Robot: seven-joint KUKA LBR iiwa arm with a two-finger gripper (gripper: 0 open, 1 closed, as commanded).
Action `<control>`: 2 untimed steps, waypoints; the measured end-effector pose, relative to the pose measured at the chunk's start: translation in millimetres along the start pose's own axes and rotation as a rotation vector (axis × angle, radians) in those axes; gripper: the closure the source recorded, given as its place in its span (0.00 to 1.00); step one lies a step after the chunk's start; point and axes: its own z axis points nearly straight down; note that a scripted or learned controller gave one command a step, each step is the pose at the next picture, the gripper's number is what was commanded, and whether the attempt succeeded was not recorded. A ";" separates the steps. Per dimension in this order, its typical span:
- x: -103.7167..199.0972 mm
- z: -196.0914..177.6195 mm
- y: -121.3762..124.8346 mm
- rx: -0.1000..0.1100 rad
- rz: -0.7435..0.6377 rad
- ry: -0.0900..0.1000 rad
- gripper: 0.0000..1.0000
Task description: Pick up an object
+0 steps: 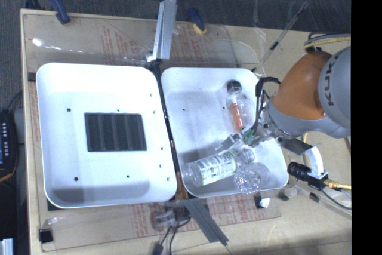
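Grey KUKA arm with orange band (310,95) reaches in from the right, wrist over the right rim of the right shallow white plastic bin (185,98). Two-finger gripper (249,139) sits low inside that bin, near its right wall. Can't tell how wide the claw is or whether it has hold of anything, it's dark, small and overlaps clear plastic.

Objects in right bin:
- small clear plastic bottle with orange contents and a dark cap (236,106), lying roughly upright in the view, cap toward the far wall, just up-left of the gripper
- larger clear plastic bottle with a white-and-green label (213,169), lying on its side along the near wall, neck end pointing toward the gripper
- clear crumpled plastic cup-like item (252,177) in the near right corner, just beside the labelled bottle; exact shape hard to tell

Gripper is between the orange bottle and the labelled bottle's neck end; contact with either unclear.

Left shallow white plastic bin (59,128) touches the right bin along the centre seam and holds a dark ribbed rectangular panel (115,132) lying flat in its middle.

Both bins sit on a tan cardboard-covered bench (89,33), blue clamps (58,8) at the far edge
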 end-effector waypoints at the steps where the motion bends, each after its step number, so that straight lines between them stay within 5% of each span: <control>1: -28.0 12.7 85.3 0.000 0.008 0.000 0.00; 2: -45.1 59.0 140.6 -0.002 -0.178 -0.002 0.00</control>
